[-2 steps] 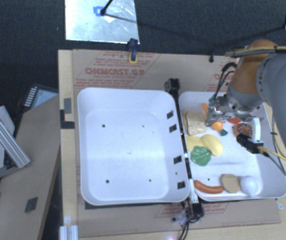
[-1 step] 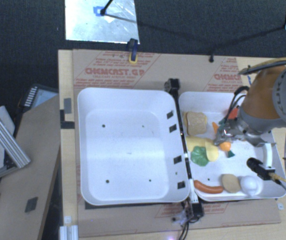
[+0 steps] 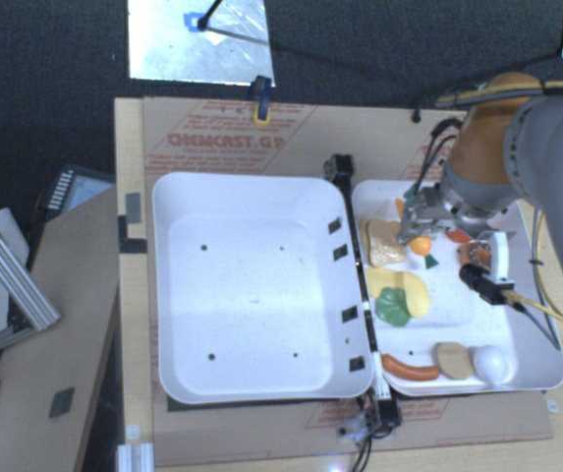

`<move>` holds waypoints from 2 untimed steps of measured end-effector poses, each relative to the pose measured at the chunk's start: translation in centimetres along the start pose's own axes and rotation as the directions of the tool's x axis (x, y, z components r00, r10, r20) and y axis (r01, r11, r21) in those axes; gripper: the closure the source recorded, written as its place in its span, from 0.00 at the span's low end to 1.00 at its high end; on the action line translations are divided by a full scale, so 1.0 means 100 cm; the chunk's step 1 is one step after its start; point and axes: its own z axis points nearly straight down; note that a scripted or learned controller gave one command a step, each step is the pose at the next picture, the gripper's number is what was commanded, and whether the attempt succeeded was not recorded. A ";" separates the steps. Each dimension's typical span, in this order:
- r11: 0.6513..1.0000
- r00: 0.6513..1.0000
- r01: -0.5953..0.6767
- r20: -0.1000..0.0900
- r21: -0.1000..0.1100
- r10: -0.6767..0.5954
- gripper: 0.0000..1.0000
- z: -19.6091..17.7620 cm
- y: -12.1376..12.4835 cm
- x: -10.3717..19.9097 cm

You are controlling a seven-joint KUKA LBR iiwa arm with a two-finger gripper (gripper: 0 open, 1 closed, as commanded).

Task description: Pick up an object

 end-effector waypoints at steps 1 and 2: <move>1.000 1.000 -0.008 0.000 0.009 0.008 1.00 0.031 -0.033 -0.010; 1.000 1.000 -0.010 -0.001 0.011 0.010 1.00 0.030 -0.112 -0.014</move>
